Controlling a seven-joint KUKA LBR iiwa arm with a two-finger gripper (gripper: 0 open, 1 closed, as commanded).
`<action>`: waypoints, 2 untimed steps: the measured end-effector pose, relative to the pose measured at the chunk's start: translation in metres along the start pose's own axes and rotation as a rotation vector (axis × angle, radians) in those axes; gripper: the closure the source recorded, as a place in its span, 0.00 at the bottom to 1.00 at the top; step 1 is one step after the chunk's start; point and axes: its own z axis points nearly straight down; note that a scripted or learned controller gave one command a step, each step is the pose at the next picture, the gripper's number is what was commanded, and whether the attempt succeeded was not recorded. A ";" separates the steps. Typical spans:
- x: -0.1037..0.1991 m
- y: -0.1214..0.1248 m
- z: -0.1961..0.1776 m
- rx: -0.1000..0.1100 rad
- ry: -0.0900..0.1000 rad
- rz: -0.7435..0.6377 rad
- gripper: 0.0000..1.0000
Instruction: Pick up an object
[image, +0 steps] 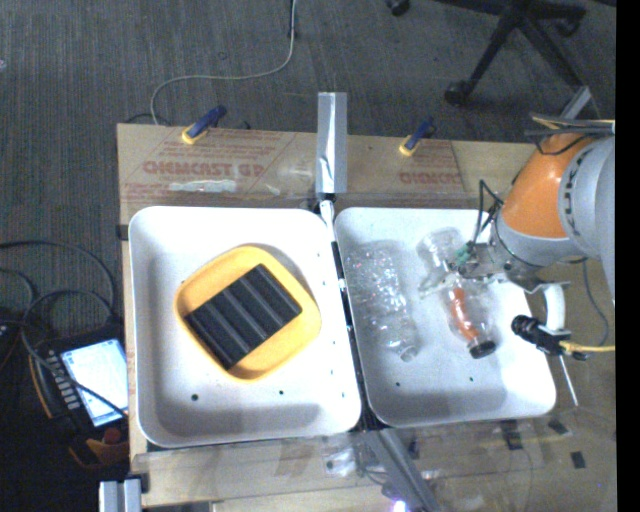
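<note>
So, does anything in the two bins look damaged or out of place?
Yes: the clear plastic bottle in the right bin lies on its side and looks crumpled. The yellow tray in the left bin sits askew.

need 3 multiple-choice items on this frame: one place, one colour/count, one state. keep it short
1. Where does the yellow tray with the black ribbed insert lie?
A. in the left bin
B. in the right bin
C. on the floor

2. How many blue-handled clamps sit on the back edge of the board?
A. one
B. two
C. four

3. How does the clear plastic bottle in the right bin rest?
A. standing upright
B. lying on its side
C. hanging over the bin wall

Answers: 1 A, the tray rests on the floor of the left bin. 2 B, one clamp shows at the back left and another clamp at the back right. 3 B, the bottle's length runs flat along the bin floor, cap end toward the front.
</note>
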 end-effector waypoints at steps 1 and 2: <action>0.002 0.001 -0.010 -0.002 0.004 -0.001 1.00; 0.041 0.029 -0.075 0.017 0.005 -0.014 1.00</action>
